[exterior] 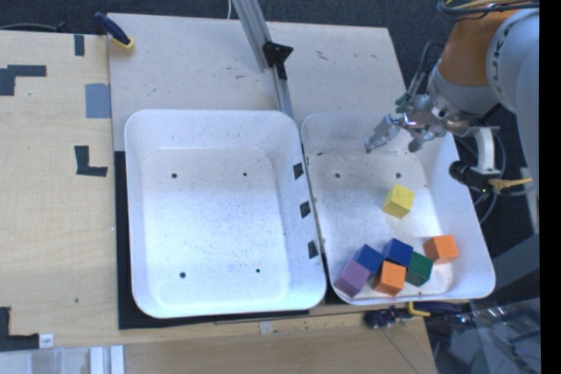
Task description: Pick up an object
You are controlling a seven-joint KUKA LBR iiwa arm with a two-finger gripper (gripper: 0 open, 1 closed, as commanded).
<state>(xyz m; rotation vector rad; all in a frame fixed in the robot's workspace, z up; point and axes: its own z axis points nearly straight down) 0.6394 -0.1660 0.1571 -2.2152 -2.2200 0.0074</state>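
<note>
The gripper hangs empty, fingers apart, over the right bin's far edge. Dropping here would likely miss the yellow cube mid-bin.

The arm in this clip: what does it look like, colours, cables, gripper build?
The arm is light grey with a broad orange band above the wrist. Thin dark and yellowish cables loop over the top of the band. The wrist narrows to a small metallic grey gripper, with black fittings and cabling just below it.

Speckled white plastic bins, wooden bench.
</note>
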